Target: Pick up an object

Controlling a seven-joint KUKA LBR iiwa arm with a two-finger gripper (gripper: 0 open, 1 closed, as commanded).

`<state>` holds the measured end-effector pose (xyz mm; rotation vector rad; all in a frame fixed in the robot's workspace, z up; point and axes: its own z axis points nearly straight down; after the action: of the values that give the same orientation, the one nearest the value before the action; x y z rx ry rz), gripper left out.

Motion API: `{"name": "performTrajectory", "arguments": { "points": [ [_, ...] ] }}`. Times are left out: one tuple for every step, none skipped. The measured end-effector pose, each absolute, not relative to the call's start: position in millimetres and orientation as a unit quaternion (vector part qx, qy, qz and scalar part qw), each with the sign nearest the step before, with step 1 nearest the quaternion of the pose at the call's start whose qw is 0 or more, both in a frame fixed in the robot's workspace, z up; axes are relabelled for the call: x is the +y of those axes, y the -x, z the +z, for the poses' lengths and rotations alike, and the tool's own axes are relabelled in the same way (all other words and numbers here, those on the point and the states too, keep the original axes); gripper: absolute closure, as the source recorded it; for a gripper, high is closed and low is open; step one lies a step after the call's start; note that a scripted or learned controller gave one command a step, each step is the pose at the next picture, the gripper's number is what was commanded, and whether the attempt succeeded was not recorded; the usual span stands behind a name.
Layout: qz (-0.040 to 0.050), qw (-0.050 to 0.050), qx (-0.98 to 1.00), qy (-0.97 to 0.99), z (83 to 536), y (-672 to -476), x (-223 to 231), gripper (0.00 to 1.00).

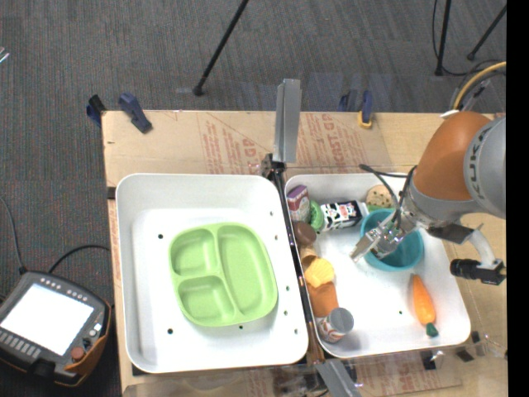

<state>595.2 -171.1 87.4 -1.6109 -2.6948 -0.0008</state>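
Observation:
My gripper (374,244) hangs low in the right bin (376,313), at the left rim of a teal bowl (400,253). Nothing shows held in it. Just to its upper left lies a black-and-white carton (339,214). An orange carrot (423,301) lies on the bin floor below and to the right of the bowl. Along the bin's left wall sit a purple can (297,201), a green piece (316,216), a brown piece (304,234), a yellow piece (320,270), an orange cup (323,298) and a small tin (335,324). A tan cookie (379,195) lies at the back.
The left bin (149,222) holds a green divided plate (223,273). A grey upright post (288,126) stands behind the wall between the bins. The arm's orange band (450,160) looms over the right bin's far right corner. A tablet (50,317) lies on the floor at left.

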Motion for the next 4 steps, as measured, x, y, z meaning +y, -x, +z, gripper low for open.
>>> {"name": "performTrajectory", "arguments": {
  "points": [
    [-0.0090,0.027,-0.849,0.527,85.4,-643.4,-187.9,0.00],
    [0.0021,0.004,-0.771,0.637,86.0,-642.8,-139.9,0.00],
    [0.0027,0.003,-0.690,0.724,86.1,-642.6,-107.7,0.00],
    [0.0035,0.002,-0.712,0.702,86.4,-643.0,-104.6,0.00]
  ]
}}
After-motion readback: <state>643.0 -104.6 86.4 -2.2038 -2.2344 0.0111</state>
